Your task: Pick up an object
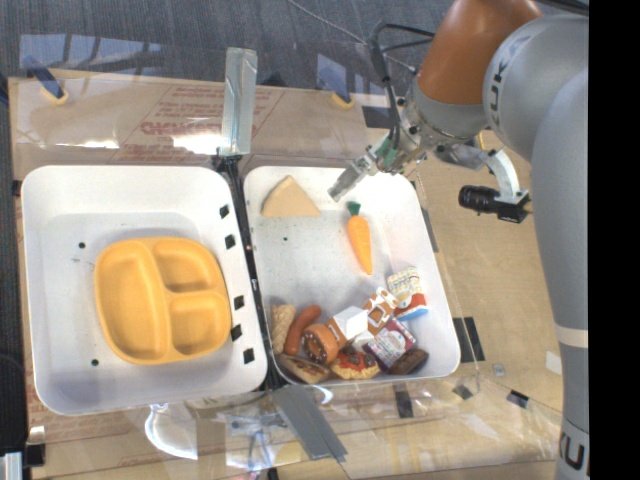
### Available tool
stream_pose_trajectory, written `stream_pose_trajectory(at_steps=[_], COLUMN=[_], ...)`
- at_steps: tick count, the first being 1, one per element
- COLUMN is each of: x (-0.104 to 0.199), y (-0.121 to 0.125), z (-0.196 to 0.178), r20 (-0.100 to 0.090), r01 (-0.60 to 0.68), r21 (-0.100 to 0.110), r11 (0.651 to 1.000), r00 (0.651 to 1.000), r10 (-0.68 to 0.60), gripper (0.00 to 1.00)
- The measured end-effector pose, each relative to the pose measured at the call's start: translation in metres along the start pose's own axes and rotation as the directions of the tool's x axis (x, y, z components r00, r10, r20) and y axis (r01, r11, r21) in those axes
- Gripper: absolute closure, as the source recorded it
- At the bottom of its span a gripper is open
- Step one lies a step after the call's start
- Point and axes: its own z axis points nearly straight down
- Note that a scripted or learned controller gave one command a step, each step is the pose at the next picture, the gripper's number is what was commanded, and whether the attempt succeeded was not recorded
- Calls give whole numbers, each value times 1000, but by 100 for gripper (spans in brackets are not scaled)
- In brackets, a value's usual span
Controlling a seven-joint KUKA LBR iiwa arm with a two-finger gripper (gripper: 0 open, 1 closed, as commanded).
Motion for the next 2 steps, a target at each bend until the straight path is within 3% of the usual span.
stream_pose_trajectory(at_steps=[1,2], x=[-44,-43], y=[-35,-33], z=[107,150], r20=[-8,-4], r01=[5,-62], r21=[9,4], r11=[1000,998], r00=[1000,998], r10=[-5,62], gripper=[0,0])
